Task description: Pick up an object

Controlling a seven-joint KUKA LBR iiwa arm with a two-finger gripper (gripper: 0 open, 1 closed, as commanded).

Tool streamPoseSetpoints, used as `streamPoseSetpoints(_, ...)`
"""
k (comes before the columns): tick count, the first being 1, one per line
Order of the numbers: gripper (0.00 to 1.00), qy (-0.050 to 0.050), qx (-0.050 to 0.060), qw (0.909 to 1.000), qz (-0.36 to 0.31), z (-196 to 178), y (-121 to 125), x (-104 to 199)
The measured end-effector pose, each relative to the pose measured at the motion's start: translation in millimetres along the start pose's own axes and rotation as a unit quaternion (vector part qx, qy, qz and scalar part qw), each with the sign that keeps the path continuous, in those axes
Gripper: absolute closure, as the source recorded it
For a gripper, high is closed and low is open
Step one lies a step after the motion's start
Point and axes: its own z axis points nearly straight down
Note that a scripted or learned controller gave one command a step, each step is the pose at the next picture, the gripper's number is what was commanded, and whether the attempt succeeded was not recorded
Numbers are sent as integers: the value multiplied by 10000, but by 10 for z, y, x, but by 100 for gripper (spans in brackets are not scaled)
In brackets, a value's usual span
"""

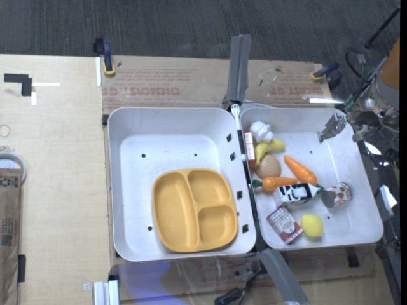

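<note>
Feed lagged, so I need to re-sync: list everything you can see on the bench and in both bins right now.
Left bin: one, white, centre of bench.
Divided plate: one, yellow, in left bin.
Right bin: one, white, beside left bin.
Carrots: two, orange, middle of right bin.
Banana: one, yellow, near the divider.
Lemon: one, yellow, front of right bin.
Red packet: one, beside lemon.
Black-and-white carton: one, below carrots.
Can: one, red-white, right of carton.
Gripper: one, grey, over right bin's back right corner.
</note>
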Motion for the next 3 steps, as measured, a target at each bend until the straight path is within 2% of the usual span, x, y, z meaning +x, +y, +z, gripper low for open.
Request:
streamPoseSetpoints(1,0,2,7,9948,1016,1182,-316,514)
streamPoseSetpoints(2,100,2,19,9947,1031,1099,-320,502)
streamPoseSetpoints(3,100,-3,0,9979,644,10,-331,462)
